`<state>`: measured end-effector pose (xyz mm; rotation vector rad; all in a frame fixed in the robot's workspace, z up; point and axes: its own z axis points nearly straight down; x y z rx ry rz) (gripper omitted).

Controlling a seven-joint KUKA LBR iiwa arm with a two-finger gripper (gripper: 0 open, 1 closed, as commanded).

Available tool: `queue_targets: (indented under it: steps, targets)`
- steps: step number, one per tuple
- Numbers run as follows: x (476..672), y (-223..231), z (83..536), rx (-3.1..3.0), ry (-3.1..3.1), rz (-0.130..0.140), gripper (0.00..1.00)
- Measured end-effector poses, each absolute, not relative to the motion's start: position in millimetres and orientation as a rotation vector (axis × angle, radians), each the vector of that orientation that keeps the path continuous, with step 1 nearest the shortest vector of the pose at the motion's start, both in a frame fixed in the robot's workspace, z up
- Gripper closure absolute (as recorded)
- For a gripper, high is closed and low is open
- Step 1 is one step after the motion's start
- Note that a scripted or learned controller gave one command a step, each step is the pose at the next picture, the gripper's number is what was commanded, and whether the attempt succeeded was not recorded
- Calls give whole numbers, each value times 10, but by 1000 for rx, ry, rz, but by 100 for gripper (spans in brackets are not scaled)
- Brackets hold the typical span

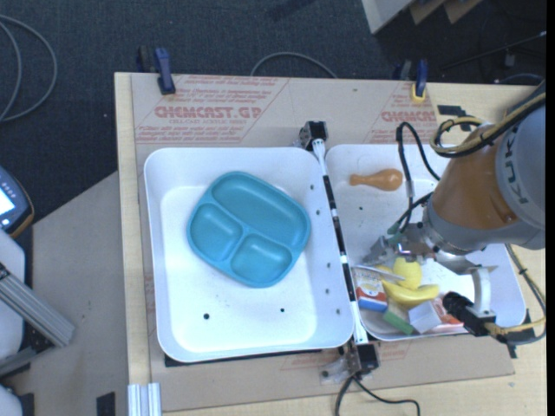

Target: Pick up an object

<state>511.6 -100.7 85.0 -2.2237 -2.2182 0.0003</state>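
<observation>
My gripper is low in the right bin, at the left edge of a heap of small items. Just beneath and to its right lies a yellow banana. A red and white small box sits left of the banana, close to the bin's left wall. A green stick and a pale grey block lie at the bin's front. An orange drumstick-shaped toy rests alone at the far end of that bin. The wrist and arm hide part of the heap.
The left bin holds a blue divided plate. A ridge separates the two bins. The grey arm with its orange band covers the right bin's right side. Cables loop above that bin.
</observation>
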Motion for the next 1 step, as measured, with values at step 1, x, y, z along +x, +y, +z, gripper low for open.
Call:
queue_targets:
  steps: [1]
  targets:
    - [4782,-973,847,-2223,-2219,1,0]
